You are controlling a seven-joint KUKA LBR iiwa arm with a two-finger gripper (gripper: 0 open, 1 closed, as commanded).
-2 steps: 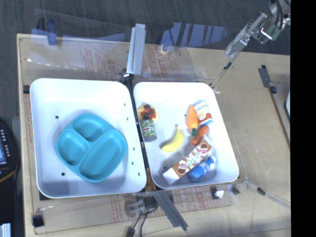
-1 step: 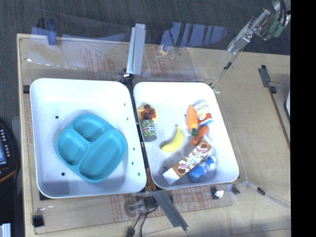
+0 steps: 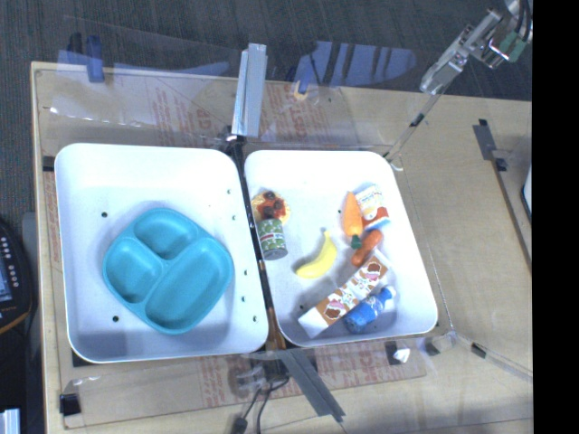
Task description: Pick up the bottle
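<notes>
Bottle point(image 3: 369, 315): we find it blue, lying on its side in the near right corner of the right bin point(image 3: 409, 242), close to the front wall.
Neighbours of bottle: a long printed carton point(image 3: 346, 293) lies just beside it on the left, touching or nearly so; we cannot tell which.
Other contents, right bin: a banana point(image 3: 317, 259) near the middle; a carrot point(image 3: 350, 214) and a small white-and-red pack point(image 3: 370, 201) towards the far right; a small green-labelled cylinder point(image 3: 271, 240) by the left wall.
Left bin point(image 3: 81, 206): we note a blue divided plate point(image 3: 168, 268).
Gripper point(image 3: 437, 78): up at the far right, outside both bins and well apart from the bottle.
Gripper state: we cannot tell whether it is open or closed; nothing shows in it.
</notes>
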